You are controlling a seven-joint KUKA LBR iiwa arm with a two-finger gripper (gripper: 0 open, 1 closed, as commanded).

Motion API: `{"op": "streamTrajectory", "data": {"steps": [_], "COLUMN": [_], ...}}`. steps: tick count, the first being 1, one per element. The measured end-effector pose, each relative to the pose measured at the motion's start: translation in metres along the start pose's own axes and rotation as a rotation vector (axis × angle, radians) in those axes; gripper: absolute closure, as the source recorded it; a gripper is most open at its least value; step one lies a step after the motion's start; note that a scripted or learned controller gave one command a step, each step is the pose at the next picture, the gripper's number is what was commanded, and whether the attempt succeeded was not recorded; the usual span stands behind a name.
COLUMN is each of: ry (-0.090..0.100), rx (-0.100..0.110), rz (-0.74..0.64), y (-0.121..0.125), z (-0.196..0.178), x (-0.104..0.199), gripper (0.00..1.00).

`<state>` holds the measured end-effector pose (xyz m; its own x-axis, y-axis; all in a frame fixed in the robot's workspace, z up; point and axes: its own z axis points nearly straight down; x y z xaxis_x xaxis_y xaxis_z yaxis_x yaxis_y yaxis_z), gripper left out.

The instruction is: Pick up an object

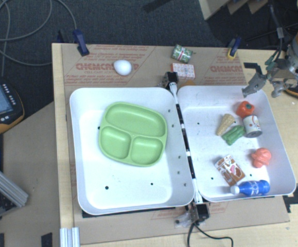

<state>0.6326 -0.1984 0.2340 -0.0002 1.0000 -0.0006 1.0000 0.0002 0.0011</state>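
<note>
While the gripper [264, 82] is seen spread and unladen at the upper right of the frame, the red tomato [245, 108] is noted just below-left — nearest of the right bin [205, 138] objects.

Dark carpet floor [112, 14] w/ grey cable [15, 4]; cardboard-topped bench [61, 112].

Grey metal hand [265, 82] with two slim angled fingers, pale rounded wrist housing just behind it, dark cable running up above, orange edge beside the wrist
</note>
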Motion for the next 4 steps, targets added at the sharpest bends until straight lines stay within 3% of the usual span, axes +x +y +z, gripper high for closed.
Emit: {"op": "streamTrajectory", "data": {"steps": [1, 2, 3, 4], "ry": [0.012, 0.0, -0.003, 0.002], "rx": [0.003, -0.001, -0.007, 0.0], "rz": [-0.005, -0.002, -0.003, -0.002], "y": [0.013, 0.034, 0.036, 0.035], "z": [0.15, 0.149, 0.136, 0.092], "x": [-0.019, 0.0, 0.0, 0.089], "gripper": [0.0, 0.0, 1.0, 1.0]}}
